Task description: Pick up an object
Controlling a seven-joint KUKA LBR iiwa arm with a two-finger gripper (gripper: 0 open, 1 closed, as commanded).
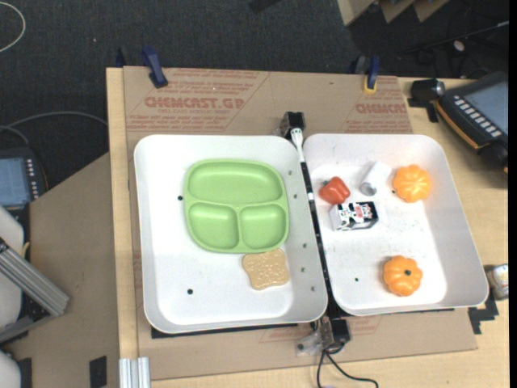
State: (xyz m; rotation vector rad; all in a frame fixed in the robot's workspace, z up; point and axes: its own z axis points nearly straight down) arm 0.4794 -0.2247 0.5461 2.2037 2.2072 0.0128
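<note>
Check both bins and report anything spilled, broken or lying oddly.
Nothing looks spilled or broken. The only slightly odd things: the white cylinder in the right bin lies tipped on its side, and the black-and-white box sits askew beside the red piece. The green divided plate lies flat in the left bin.

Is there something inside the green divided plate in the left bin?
All three compartments of the green plate look bare. The tan slice lies just outside its lower edge, on the left bin. What lies under the plate is hidden.

Lab bench [242,87], clamped bins [161,297]
</note>
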